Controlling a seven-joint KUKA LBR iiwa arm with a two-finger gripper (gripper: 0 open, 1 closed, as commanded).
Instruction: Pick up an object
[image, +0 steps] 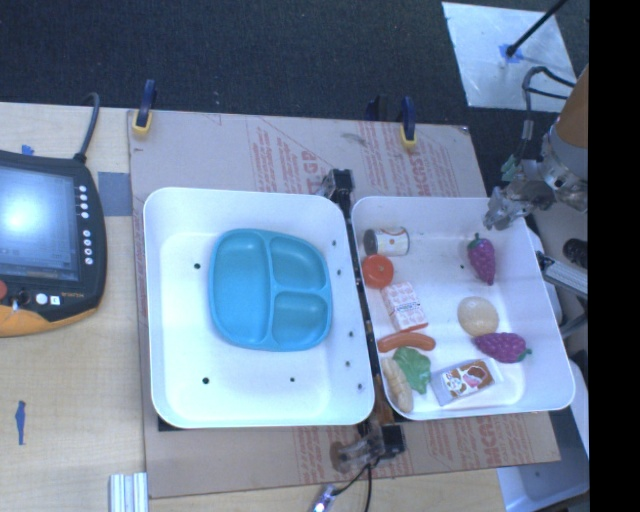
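1. The pincer (503, 207) hovers at the far right corner of the right bin (545, 300). Whether it is wide or narrow cannot be told from this slant, and nothing shows in it.
2. Nearest thing to take: a small purple strawberry-shaped toy (483, 258), lying just below and a little left of the pincer on the bin floor. It looks like light, hard moulded plastic, smooth and likely slippery; its tapered body is best pinched across the widest part, near the green cap.
3. Further below the pincer lies a pale, rounded egg-like piece (478, 316), and just beneath it a bumpy purple grape bunch (503, 347), whose knobbly surface should grip better.
4. Well to the pincer's left sit a glossy orange tomato (377, 271), a small can on its side (389, 241), a flat wafer-like packet (404, 304) and a sausage (407, 342). Round things may roll away under a closing pinch.
5. A flat printed carton (462, 381) lies low; thin and hard to get under.
6. Far left of the pincer, the other bin (170, 300) holds a smooth blue divided plate (270, 290).
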